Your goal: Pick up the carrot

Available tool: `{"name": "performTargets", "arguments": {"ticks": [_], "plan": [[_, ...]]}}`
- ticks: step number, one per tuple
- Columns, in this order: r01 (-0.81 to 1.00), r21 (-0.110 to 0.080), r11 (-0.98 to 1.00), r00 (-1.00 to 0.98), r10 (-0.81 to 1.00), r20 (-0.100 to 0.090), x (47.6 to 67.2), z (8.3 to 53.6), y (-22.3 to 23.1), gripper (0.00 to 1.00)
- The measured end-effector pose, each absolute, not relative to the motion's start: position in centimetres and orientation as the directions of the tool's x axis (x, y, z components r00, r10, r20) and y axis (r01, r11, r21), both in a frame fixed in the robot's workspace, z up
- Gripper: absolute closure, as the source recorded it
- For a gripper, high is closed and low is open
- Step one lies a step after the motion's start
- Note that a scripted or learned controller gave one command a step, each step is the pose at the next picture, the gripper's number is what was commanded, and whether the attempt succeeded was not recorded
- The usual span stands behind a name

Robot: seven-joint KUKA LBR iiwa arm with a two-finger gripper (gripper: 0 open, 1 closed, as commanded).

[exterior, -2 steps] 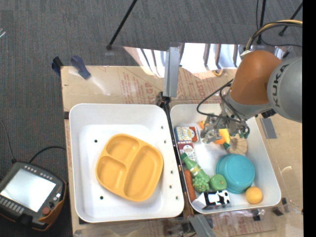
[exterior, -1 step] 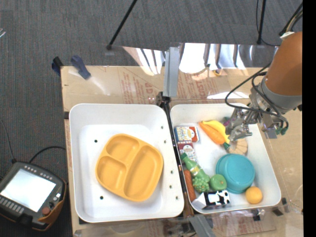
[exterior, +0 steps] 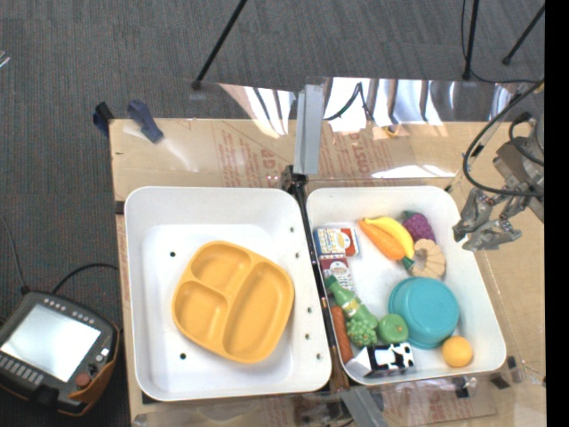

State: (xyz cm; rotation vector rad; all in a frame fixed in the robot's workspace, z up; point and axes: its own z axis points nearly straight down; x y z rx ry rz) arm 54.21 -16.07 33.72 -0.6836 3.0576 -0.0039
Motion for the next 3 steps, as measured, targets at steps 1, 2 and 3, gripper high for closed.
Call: {"name": "performTargets", "arguments": {"ticks": [1, 2, 3], "plan": [[-0.53, -0.005, 0.848, -0.848, -0.53, -0.007, 56.1, 42.2, -21.3, 1.0], [-0.837, 0.005, 0.547, -0.547, -0.837, -0.003, 50.5, 33.8, -21.2, 1.0], [-0.959, 0.004, 0.284, -0.284, -0.959, -0.004, 47.7, 30.2, -21.1, 1.0]]}}
